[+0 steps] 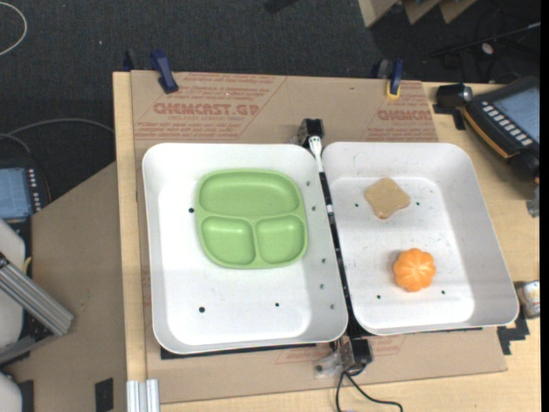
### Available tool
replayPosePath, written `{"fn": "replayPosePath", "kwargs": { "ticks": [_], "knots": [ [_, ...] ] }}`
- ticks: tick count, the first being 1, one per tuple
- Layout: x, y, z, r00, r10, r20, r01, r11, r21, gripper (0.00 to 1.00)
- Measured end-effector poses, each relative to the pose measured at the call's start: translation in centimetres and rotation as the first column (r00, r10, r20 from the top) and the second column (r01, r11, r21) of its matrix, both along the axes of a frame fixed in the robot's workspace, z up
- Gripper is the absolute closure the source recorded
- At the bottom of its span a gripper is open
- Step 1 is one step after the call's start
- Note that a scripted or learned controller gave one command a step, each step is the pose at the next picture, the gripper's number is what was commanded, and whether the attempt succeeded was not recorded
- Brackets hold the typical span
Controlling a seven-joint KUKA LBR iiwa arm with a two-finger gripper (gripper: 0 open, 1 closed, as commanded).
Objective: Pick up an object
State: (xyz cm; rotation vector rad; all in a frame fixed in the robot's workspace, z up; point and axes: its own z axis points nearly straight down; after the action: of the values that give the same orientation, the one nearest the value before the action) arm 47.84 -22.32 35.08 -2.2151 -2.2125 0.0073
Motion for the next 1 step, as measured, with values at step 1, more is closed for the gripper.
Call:
{"fn": "replayPosePath", "kwargs": {
  "ticks": [1],
  "knots": [
    [0.12, -0.16, 17.15, 0.999, 0.003, 0.032, -0.003, 1.0, -0.014, 1.0]
  ]
}}
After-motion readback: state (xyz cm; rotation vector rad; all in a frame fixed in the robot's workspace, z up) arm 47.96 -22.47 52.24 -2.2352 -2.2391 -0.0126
